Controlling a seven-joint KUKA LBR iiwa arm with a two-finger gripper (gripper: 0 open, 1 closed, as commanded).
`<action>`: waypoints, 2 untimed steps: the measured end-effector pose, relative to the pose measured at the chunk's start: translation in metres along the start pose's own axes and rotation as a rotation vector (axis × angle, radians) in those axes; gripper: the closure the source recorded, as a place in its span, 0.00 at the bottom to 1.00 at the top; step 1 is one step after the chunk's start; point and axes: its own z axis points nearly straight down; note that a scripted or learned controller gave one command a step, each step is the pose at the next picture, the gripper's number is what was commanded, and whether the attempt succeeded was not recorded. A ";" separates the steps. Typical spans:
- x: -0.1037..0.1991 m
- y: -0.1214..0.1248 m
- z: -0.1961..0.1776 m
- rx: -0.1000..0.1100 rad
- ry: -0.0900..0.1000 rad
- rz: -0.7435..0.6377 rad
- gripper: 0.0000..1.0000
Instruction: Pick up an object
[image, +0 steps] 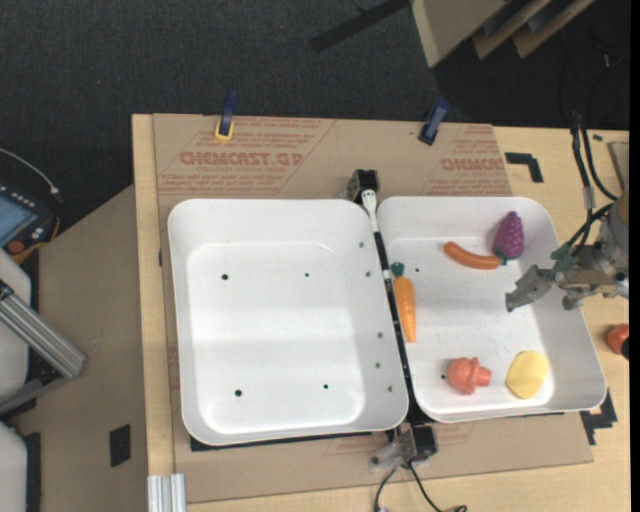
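Note:
The right bin (560, 400) holds several toy foods. An orange carrot (404, 308) lies along its left wall. A curved orange sausage (472, 257) and purple grapes (509, 234) sit at the back. A red-orange fruit (466, 374) and a yellow lemon (527, 373) rest near the front. My gripper (545, 290) hovers over the bin's right side, between the grapes and the lemon. It is open with nothing between its fingers.
The left bin (200, 240) adjoins the right one along a black divider (385, 290). Both stand on a cardboard sheet (300, 150) held by clips. Cables (585, 170) hang at the right near the arm. A small orange item (618, 338) lies outside the right bin.

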 end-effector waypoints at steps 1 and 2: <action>-0.070 -0.011 -0.170 -0.021 -0.012 0.006 0.00; -0.004 -0.007 -0.301 -0.017 -0.005 -0.007 0.00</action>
